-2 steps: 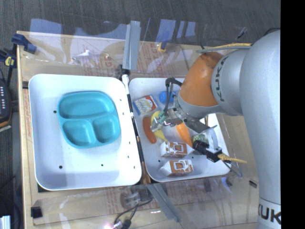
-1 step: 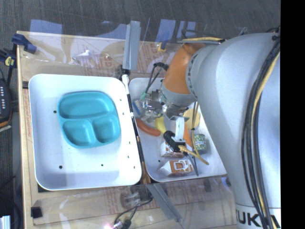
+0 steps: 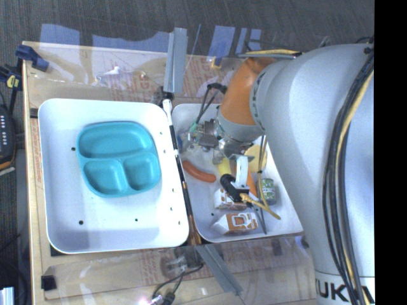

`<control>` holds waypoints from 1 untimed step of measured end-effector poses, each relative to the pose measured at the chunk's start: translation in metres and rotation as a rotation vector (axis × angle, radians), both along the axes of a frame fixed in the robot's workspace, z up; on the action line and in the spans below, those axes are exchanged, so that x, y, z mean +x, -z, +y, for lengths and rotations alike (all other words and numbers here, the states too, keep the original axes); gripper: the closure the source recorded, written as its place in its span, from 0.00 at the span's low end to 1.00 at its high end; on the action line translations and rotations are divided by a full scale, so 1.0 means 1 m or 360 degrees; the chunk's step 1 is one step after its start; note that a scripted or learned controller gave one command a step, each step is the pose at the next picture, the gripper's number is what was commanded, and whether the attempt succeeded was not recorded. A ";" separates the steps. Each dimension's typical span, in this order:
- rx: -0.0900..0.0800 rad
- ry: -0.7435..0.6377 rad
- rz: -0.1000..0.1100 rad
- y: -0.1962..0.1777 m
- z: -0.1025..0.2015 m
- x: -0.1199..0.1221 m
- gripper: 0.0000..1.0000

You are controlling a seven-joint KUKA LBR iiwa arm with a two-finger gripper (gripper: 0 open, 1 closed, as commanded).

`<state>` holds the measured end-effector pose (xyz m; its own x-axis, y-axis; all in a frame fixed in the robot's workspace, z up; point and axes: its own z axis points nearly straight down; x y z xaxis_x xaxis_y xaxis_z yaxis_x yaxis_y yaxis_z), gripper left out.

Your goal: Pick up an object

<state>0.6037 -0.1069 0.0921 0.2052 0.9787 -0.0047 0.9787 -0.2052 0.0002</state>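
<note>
The grey arm (image 3: 305, 138) with its orange band covers the counter's (image 3: 114, 269) right side and hangs over the right shallow white bin (image 3: 205, 226). The left shallow white bin (image 3: 57, 221) holds a teal three-compartment plastic plate (image 3: 117, 157) at its centre. The gripper (image 3: 202, 137) sits low near the right bin's far left corner; whether it is wide or narrow cannot be told. A brown-and-white paper packet (image 3: 240, 222) lies by that bin's near edge, an orange sausage-shaped piece (image 3: 200, 172) along its left edge, and a small green can (image 3: 267, 190) toward its right edge.
</note>
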 end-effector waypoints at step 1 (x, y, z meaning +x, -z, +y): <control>0.0009 0.0007 0.0006 0.001 -0.026 -0.059 0.00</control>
